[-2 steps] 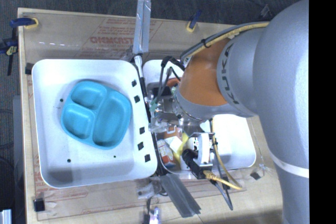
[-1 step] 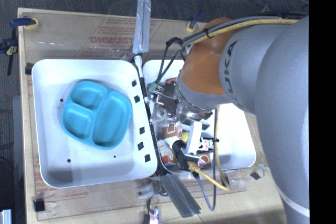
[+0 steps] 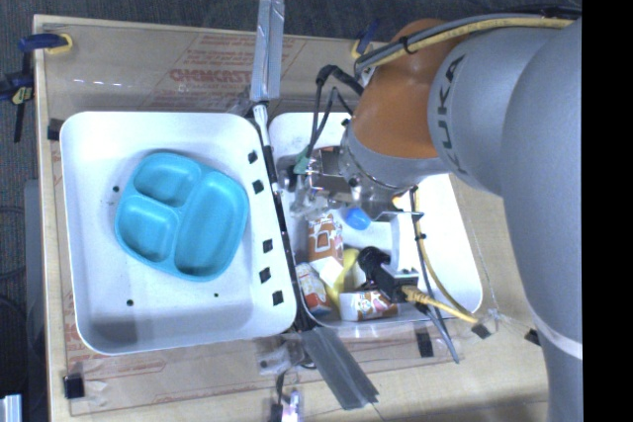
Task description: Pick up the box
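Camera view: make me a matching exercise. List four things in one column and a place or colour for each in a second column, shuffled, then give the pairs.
Things
1. divided plate
2. arm's band
3. clamp
4. small box

Places or colours
A. orange, above the wrist
B. blue handle, at the bench's far left corner
C. right bin, among the cluttered items below the wrist
D. light blue, lying in the left bin

Pairs: 1-D, 2-A, 3-B, 4-C
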Motion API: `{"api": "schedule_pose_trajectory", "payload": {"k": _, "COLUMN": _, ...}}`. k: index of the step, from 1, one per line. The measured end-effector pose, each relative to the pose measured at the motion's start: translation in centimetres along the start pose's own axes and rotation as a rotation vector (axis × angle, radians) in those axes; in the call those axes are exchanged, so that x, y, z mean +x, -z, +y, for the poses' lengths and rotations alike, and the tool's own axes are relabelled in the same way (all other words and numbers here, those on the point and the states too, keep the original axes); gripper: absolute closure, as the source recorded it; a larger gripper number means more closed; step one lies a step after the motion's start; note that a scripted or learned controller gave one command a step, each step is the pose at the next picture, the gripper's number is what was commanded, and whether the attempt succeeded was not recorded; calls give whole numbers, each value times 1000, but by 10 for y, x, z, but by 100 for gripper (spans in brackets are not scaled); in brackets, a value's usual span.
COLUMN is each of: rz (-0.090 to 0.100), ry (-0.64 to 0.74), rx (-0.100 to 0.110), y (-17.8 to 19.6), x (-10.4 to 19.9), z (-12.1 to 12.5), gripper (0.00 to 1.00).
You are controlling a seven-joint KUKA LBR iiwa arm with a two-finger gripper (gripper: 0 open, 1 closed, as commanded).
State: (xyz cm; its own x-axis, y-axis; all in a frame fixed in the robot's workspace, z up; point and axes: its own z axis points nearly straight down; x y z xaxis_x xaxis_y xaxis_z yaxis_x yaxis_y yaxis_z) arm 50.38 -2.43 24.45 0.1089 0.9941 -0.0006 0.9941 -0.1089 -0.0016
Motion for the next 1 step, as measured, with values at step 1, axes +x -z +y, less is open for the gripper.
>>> {"api": "schedule_pose_trajectory", "payload": {"k": 1, "rz": 1, "ry": -112, "rx": 5, "y": -6, "x": -7, "z": -13, "gripper": 100}}
